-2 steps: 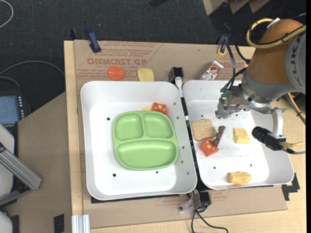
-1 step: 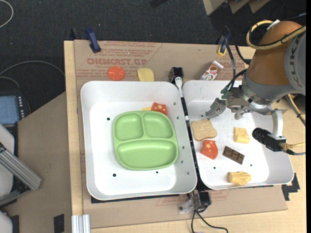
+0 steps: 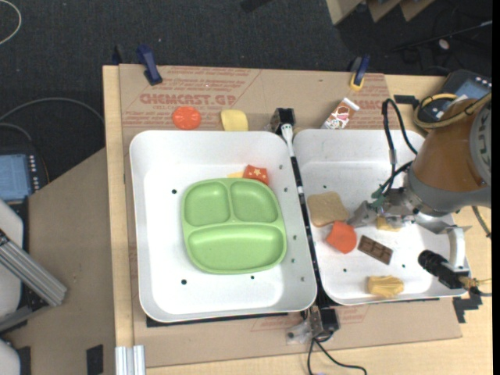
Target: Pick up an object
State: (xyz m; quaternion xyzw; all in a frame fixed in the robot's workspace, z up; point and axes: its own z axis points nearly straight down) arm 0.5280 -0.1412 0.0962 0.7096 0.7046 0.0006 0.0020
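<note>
Orange-red object (image 3: 341, 237) lay in right bin (image 3: 355, 148), at 6 o'clock of tan bread slice (image 3: 326, 208), beside chocolate bar (image 3: 375, 249); gripper (image 3: 380, 209) hovered at 2 o'clock of it, finger state impossible to tell; green divided plate (image 3: 233, 225) sat in left bin (image 3: 156, 209).

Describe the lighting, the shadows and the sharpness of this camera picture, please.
In the camera view the light is even and soft; the two white bins are bright but not blown out. The green divided plate throws only a faint shadow. The orange toy and the chocolate piece look fairly sharp. The end effector is slightly blurred, and the dark floor behind shows little detail.
</note>
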